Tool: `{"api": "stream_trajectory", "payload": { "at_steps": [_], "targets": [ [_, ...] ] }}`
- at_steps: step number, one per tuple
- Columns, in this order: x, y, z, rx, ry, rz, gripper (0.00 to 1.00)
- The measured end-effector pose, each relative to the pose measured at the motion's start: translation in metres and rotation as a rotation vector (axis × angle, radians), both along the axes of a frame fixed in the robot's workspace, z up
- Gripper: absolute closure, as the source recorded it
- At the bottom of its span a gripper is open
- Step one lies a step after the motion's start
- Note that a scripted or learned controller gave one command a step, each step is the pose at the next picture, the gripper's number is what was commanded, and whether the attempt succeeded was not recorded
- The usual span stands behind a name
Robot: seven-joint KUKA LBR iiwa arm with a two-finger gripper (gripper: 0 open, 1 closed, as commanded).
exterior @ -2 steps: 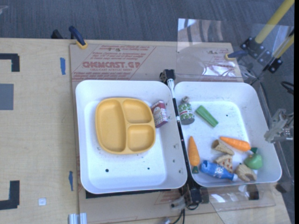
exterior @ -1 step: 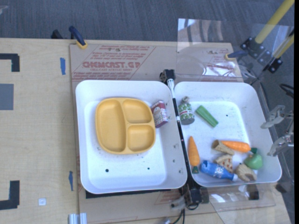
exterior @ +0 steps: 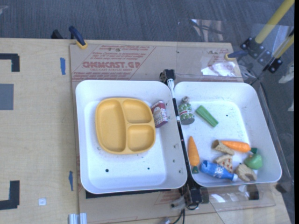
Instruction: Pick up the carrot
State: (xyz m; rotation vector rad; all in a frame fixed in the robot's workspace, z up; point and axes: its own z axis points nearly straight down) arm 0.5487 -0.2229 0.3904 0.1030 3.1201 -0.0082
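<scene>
Two shallow white bins on a bench, seen from above.
In the right white bin point(exterior: 261, 125), two orange plastic carrots: one point(exterior: 193, 152) upright by the left wall, beside a blue bottle point(exterior: 216, 170); another point(exterior: 236, 146) lies right. The left white bin point(exterior: 84, 139) holds a yellow divided plate point(exterior: 124, 125).

Partly hidden: beige food pieces point(exterior: 225, 161) under blue bottle point(exterior: 216, 170) and right carrot point(exterior: 235, 146); labels on dark red can point(exterior: 160, 114) too small to read.
</scene>
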Motion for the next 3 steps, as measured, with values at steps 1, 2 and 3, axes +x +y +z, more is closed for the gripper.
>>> {"api": "stream_trajectory", "payload": {
  "at_steps": [1,2,3],
  "targets": [
    [-0.068,0.011,-0.059,0.003,0.016,0.238,0.00],
    [-0.033,0.000,0.085,-0.010,0.003,0.523,0.00],
    [-0.039,0.007,-0.025,0.000,0.018,0.866,0.00]
  ]
}}
